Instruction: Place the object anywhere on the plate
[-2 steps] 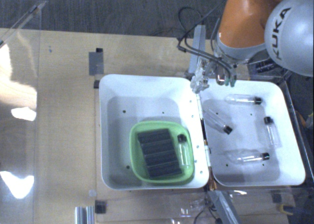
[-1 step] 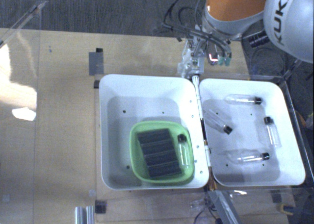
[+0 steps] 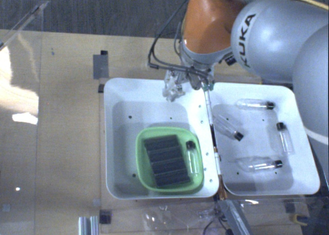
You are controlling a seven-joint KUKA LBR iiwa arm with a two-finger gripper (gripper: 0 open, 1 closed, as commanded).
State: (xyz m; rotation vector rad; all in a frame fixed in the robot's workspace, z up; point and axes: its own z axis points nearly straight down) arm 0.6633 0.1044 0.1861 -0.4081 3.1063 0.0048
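Gripper [image 3: 175, 87] hovers at the left bin's [image 3: 114, 141] far rim, finger state untellable; 1 clear plastic vial [image 3: 192, 158] lies on the green ribbed plate [image 3: 144, 175] below it, so placement looks done; retreat next.

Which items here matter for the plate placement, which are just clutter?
Job:
green plate
clear vial on the plate
gripper

Lying about:
four clear vials in the right bin
dark ridged insert

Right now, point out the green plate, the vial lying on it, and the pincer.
green plate [image 3: 145, 169]: camera view, left rim.
vial [image 3: 193, 158]: camera view, clear body.
pincer [image 3: 173, 89]: camera view, between fingertips.
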